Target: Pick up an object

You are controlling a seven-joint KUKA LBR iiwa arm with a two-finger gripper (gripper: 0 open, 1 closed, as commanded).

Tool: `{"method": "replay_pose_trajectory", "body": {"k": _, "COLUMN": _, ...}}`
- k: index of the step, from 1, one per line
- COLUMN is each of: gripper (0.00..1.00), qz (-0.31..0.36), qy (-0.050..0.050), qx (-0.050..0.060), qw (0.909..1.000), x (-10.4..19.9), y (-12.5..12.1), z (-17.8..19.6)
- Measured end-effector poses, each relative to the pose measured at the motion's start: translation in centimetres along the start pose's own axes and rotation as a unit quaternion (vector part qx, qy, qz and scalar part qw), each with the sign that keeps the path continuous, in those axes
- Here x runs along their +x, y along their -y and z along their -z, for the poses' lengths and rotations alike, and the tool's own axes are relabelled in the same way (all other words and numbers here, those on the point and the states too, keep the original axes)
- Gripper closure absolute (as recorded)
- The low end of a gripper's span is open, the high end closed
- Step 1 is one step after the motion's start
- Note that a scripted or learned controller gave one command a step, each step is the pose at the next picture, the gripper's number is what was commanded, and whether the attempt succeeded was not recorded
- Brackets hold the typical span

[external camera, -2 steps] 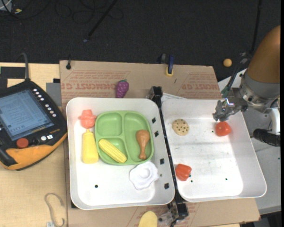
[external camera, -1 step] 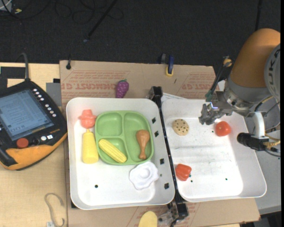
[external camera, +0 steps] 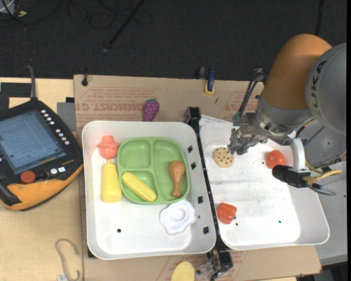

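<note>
My gripper (external camera: 238, 146) hangs low over the right bin (external camera: 263, 227), just right of a round tan cookie (external camera: 223, 157) that lies near the bin's left wall. A red tomato (external camera: 275, 158) sits further right in the same bin. A red pepper (external camera: 226, 213) lies near the bin's front left. I see nothing held between the fingers from this angle.
The left bin (external camera: 99, 227) holds a green divided plate (external camera: 153, 170) with a corn cob (external camera: 139, 187) and a drumstick (external camera: 176, 177), plus a yellow bottle (external camera: 110, 181), a pink toy (external camera: 107, 147) and a white fried egg (external camera: 177, 217). A teach pendant (external camera: 29, 151) lies at left.
</note>
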State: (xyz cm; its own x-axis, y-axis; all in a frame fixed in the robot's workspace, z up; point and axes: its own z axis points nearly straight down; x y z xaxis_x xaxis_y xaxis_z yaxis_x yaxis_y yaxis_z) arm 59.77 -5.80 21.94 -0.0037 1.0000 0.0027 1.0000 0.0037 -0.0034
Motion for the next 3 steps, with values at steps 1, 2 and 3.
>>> {"method": "replay_pose_trajectory", "body": {"k": 1, "gripper": 1.0, "qz": 0.0, "qy": 0.0, "qx": 0.0, "qw": 1.0, "x": 4.5, "y": 1.3, "z": 1.6}}
{"method": "replay_pose_trajectory", "body": {"k": 2, "gripper": 1.0, "qz": -0.001, "qy": 0.001, "qx": 0.001, "qw": 1.0, "x": 4.6, "y": 2.0, "z": -0.3}}
{"method": "replay_pose_trajectory", "body": {"k": 3, "gripper": 1.0, "qz": -0.002, "qy": 0.001, "qx": -0.001, "qw": 1.0, "x": 4.5, "y": 0.9, "z": 0.5}}
